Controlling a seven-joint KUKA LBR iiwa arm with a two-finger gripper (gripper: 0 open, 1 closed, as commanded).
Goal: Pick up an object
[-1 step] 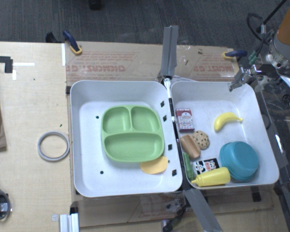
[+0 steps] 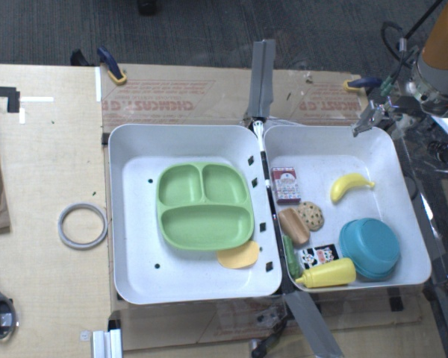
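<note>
Banana [image 2: 351, 186] lies below-left of tool [image 2: 367, 120]; its state unclear.

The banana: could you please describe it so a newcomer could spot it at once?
Look in the right-hand white bin. The banana lies in its middle, above the blue bowl and right of the cookie. It is the only curved yellow piece there.

I am looking at a robotics lab. Two shallow white plastic bins [image 2: 127, 200] sit on a cardboard-covered bench [image 2: 172, 99] held by blue-and-yellow spring clamps [image 2: 112, 66], above dark grey carpet [image 2: 209, 13].
</note>
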